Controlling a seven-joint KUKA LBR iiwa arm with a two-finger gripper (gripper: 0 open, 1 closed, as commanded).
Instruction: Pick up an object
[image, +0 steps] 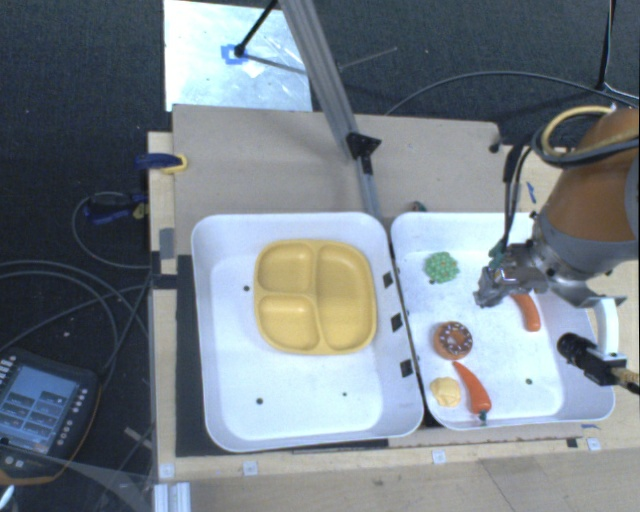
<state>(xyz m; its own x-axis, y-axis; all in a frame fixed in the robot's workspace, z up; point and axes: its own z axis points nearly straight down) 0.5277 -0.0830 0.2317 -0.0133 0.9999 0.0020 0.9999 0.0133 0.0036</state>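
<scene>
We saw the hand (497, 285) low in the right bin (600, 405), just beside an orange sausage (527, 311); how wide it stood, we could not tell.

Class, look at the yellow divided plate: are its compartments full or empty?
Empty: the yellow divided plate shows bare yellow compartments.

Left bin (225, 400): divided plate (315, 296) inside, toward its back.
Right bin (530, 395): broccoli (440, 266) at back; donut (453, 340) mid; carrot (473, 388) in front; sausage (526, 310) rightward.
</scene>
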